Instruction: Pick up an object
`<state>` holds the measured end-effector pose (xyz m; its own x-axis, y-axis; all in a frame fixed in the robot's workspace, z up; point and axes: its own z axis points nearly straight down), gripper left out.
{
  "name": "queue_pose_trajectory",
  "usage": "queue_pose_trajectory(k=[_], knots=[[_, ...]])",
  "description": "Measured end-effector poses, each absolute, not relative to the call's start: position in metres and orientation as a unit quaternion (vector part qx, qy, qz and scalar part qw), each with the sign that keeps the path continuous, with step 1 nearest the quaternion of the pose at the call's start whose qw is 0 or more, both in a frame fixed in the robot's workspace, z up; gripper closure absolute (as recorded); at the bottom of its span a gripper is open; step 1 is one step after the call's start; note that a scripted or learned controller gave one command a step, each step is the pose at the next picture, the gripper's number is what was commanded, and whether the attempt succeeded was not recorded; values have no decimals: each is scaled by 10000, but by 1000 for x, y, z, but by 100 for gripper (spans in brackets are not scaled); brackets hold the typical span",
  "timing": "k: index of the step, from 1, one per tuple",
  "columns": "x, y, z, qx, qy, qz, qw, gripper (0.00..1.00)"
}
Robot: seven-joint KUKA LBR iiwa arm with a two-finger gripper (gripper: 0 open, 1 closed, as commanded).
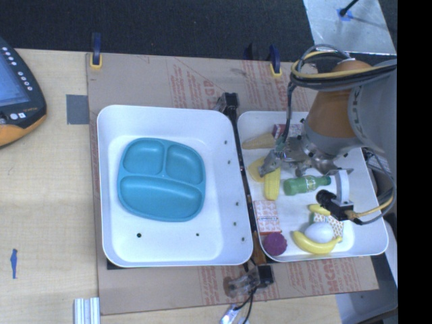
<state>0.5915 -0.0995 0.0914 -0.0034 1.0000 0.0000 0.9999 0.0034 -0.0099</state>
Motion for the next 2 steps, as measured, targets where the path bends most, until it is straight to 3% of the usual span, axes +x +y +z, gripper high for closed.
queue_pose_trajectory(k=[1, 2], knots=[[591, -93, 91, -7050, -7092, 24, 26, 0], [591, -94, 102, -7049, -7093, 30, 30, 100]])
